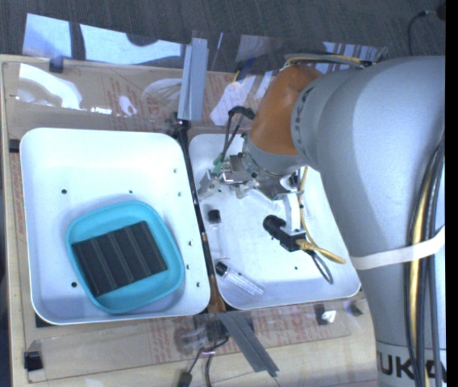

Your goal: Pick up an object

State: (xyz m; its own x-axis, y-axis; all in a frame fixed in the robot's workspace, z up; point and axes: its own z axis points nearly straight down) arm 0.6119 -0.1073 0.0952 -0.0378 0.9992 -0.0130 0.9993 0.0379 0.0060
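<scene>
Arm lettering: large dark capitals "UK" (409, 368), with the letters on either side cut off, on the grey casing of the arm (374, 135) at the lower right of the camera view
Tabletop print: faint reddish marks run across the pale tabletop (124, 103) along its far strip and along its near edge below the bins, too blurred to read

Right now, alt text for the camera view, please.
A grey arm reaches from the right, its gripper over the right bin's upper left corner. A small clear tube lies at that bin's lower left; the left bin holds a teal tray with a dark ribbed insert.
</scene>
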